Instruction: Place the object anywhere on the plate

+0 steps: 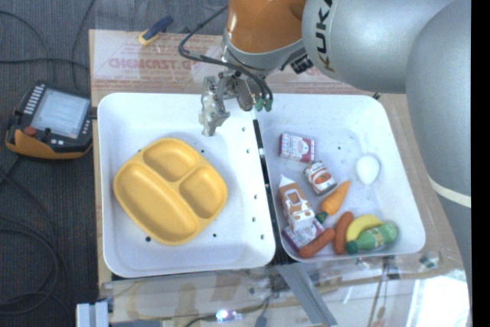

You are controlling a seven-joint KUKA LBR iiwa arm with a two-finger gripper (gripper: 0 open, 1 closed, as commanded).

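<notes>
Yellow three-compartment plate (170, 189) lying in the left white bin (122, 256), nothing on it. Tool (217, 112) poised over that bin's far edge, above and apart from the plate; finger opening and any grasped object impossible to tell. Food items clustered in the right bin (398, 165).

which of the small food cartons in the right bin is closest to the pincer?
The red-and-white carton at the top of the group, lying apart from the others; the other two cartons sit lower, farther from the pincer.
</notes>
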